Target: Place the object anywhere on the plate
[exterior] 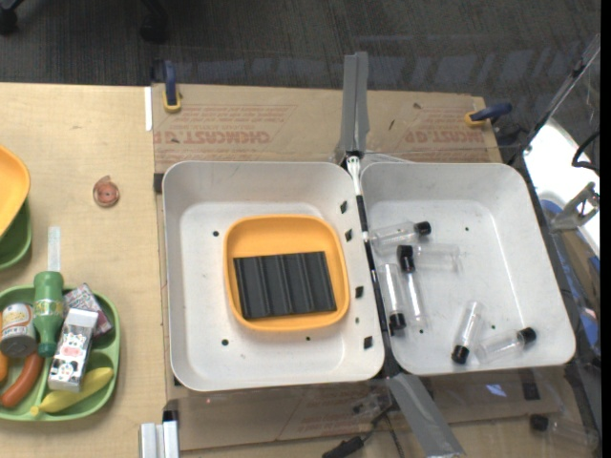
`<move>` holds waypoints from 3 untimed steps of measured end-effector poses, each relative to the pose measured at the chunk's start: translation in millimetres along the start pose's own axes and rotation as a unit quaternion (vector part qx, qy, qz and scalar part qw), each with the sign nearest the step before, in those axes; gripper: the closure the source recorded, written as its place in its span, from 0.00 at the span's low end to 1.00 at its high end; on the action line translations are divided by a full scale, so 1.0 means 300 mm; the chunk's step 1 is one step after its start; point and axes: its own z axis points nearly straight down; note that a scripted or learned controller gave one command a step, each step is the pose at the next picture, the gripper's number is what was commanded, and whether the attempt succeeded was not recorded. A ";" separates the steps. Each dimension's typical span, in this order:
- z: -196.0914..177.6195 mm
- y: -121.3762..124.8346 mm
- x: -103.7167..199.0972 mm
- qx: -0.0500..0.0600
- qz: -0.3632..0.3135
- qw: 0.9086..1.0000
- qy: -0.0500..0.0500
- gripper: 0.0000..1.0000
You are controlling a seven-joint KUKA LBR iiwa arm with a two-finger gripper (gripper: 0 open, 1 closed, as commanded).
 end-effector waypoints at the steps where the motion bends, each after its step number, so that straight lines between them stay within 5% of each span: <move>1: 0.105 -0.033 -0.042 -0.001 -0.184 0.983 0.000 0.00; 2: -0.142 0.036 0.047 0.000 -0.278 0.961 -0.001 0.00; 3: 0.070 0.015 0.015 -0.002 -0.412 0.911 -0.001 0.00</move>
